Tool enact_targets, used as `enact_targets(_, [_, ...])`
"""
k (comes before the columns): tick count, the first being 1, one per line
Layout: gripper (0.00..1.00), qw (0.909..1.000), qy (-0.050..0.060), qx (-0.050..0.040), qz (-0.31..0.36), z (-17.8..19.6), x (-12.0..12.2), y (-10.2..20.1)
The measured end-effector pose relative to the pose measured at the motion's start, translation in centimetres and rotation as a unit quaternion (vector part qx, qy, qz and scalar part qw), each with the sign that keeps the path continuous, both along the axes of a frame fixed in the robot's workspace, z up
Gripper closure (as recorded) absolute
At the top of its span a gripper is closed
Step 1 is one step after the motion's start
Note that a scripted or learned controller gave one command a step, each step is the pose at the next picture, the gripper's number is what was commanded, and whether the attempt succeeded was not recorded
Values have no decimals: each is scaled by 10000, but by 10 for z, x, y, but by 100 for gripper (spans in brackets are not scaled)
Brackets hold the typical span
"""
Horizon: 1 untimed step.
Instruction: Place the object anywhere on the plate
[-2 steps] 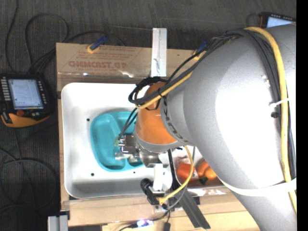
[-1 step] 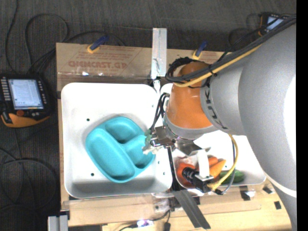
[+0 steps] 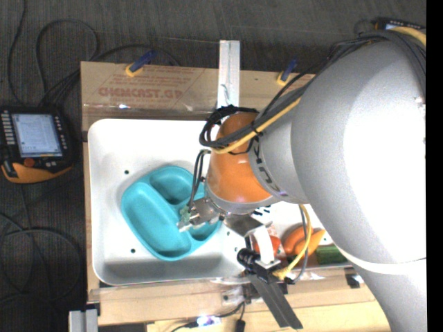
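Plate (image 3: 156, 213), teal w/ two compartments, sits in the left bin (image 3: 111, 151), toward its near-right part. I see the arm (image 3: 346, 151) reaching in from the right, orange band (image 3: 235, 171) over the divide betw. bins. Gripper (image 3: 190, 216) is at the plate's right edge, over the smaller compartment; can't tell its state from here. Orange item (image 3: 299, 238) and sth green (image 3: 329, 254) lie in the right bin, mostly hidden by the arm. Handheld screen unit (image 3: 33, 138) sits on the floor, far left.

Grey arm (image 3: 346, 144) reaching in from right, orange band (image 3: 235, 171) above wrist, bent downward
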State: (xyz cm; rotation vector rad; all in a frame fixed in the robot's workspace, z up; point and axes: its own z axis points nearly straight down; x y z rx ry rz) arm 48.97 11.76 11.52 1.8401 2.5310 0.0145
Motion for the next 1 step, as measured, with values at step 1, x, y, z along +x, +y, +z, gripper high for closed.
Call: enact_targets(1, [100, 9999, -41, -38, -84, -6, 4, 43])
